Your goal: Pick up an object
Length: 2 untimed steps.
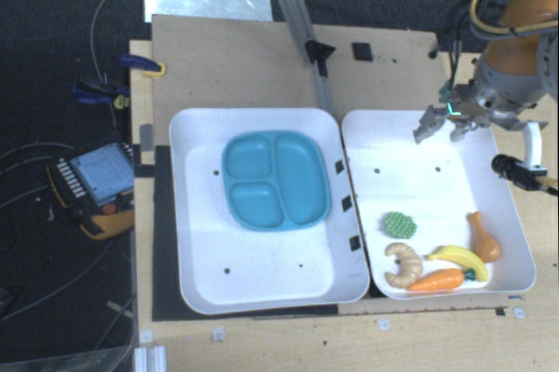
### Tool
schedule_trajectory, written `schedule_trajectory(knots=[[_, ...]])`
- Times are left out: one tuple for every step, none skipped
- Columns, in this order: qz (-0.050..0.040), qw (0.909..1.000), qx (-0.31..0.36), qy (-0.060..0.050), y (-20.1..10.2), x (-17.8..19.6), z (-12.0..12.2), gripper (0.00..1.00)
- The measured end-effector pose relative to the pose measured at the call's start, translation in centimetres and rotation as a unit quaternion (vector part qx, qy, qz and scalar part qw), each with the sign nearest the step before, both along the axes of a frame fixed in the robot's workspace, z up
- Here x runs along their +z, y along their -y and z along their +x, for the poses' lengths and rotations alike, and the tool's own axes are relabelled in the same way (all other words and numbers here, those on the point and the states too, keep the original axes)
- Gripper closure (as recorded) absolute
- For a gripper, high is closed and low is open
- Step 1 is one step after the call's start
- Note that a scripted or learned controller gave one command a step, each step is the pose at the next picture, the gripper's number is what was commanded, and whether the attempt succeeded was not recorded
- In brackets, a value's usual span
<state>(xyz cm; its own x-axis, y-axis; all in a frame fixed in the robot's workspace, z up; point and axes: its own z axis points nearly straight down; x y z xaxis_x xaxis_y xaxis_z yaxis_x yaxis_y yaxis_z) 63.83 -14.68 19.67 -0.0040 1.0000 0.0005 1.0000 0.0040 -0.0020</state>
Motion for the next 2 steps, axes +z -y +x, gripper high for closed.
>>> schedule_trajectory(knots=[[-0.0003, 1.0000, 0.000, 0.002, 0.0, 0.2, 0.1, 0.00], [-0.0003, 1.0000, -0.001, 0.000, 0.1, -5.9, -0.4, 0.00]])
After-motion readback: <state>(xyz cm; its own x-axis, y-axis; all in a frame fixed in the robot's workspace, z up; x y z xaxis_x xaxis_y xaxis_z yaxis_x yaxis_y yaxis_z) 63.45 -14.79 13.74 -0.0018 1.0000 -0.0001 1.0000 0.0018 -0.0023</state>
